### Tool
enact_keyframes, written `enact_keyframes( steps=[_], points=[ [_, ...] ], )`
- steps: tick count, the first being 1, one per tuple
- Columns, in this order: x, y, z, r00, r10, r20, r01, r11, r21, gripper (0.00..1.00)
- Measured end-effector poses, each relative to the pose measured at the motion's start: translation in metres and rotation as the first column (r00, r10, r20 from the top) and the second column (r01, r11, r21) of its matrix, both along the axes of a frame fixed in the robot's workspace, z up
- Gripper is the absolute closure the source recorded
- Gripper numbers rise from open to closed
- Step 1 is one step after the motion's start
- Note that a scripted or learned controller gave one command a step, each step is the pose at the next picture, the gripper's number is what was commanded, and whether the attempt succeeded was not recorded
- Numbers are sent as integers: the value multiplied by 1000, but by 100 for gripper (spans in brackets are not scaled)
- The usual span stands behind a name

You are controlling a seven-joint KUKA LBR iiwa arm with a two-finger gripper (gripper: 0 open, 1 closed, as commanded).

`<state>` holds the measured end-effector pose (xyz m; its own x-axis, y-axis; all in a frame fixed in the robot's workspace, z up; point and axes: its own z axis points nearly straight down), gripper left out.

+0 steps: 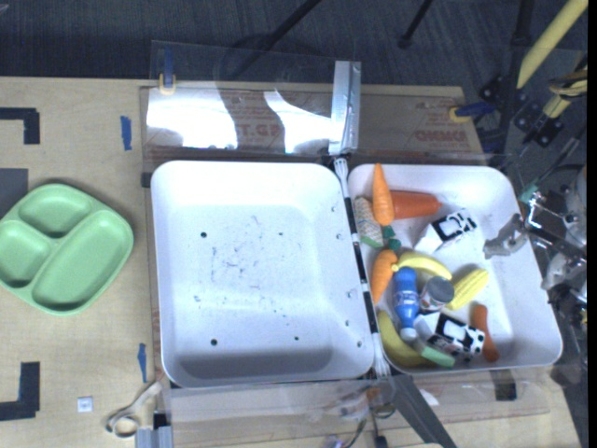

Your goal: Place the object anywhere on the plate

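The green divided plate (62, 248) lies on the wooden bench at the far left, outside both bins. The right bin (522, 343) holds a heap of toy food: two carrots (384, 194), a corn cob (469, 286), a banana (424, 267), an orange piece (382, 271), a blue bottle (407, 302) and black-and-white pieces (454, 224). My gripper (506, 241) hangs at the right bin's right rim, beside the heap and apart from it. I see nothing held in it.
The left bin (168, 250) sits between the plate and the right bin. A clear plastic sheet and a metal bar (345, 105) stand behind the bins. Blue tape marks and black corner marks dot the bench near the plate.
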<state>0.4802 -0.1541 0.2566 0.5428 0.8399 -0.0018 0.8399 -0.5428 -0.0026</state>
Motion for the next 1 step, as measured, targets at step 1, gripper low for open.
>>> enact_keyframes(
  steps=[1],
  points=[
    [2,29,-118,980,199,11,-199,980,-3,0]
  ],
)
